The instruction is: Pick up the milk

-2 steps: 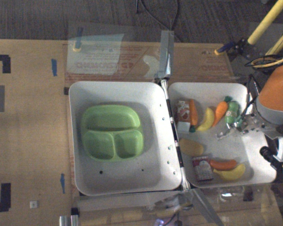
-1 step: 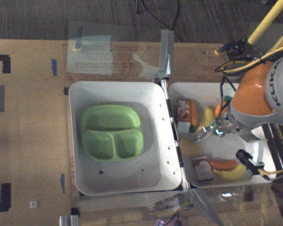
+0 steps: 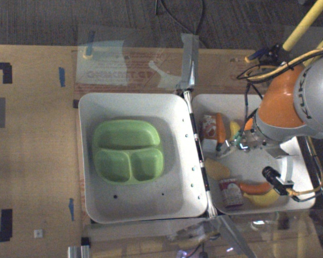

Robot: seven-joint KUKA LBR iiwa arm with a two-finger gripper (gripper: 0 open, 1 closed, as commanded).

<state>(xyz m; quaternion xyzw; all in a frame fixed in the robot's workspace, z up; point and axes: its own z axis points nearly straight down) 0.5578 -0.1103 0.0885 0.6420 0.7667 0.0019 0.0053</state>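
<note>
From my seat I see the tan wooden surface carrying two shallow white plastic bins side by side. The left white bin sits at about nine o'clock from the right one and holds a green three-compartment plastic tray, resting flat near its middle. The right white bin lies under the grey arm with the orange band, which comes in from three o'clock and hangs over the bin's twelve-to-three o'clock part. The gripper is near the bin's centre, its tip partly hidden by the wrist, so I cannot tell how it stands or whether it grips anything.

In that bin, a yellow banana lies at five o'clock, touching a long orange carrot just above it. The small red-and-white milk carton sits at six o'clock, just beside the carrot's left end, well apart from the gripper. A second small red-and-white carton rests at eleven o'clock, beside an upright orange carrot.
</note>
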